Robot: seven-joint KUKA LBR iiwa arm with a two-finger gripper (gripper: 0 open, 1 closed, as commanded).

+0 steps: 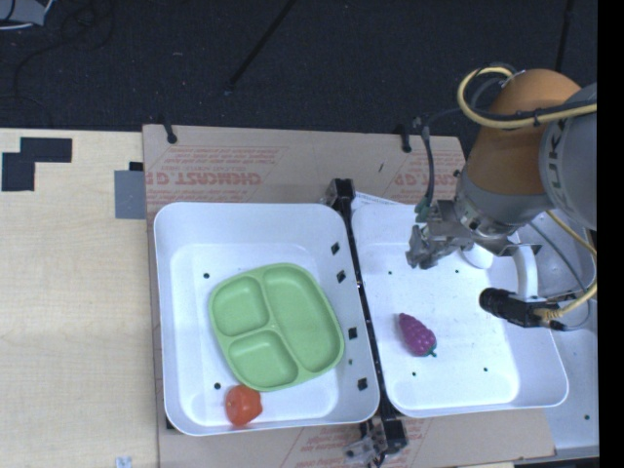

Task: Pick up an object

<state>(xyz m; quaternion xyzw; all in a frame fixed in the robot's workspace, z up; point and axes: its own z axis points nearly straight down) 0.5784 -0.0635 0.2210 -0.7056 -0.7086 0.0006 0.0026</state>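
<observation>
A purple grape bunch (416, 333) lies on the floor of the right bin (468, 383), left of its middle. My gripper (425, 251) hangs over the far left part of that bin, well behind the grapes and apart from them. Nothing shows between its fingers. In the left bin (185, 261) a green three-compartment plate (276, 326) lies flat, and a small orange-red object (243, 405) rests by the bin's near wall, just in front of the plate.
A black divider bar (357, 300) runs between the two bins. The grey arm with its orange band (522, 125) comes in from the right over the right bin's far corner. A black cable loops beside the right bin's right wall (517, 305).
</observation>
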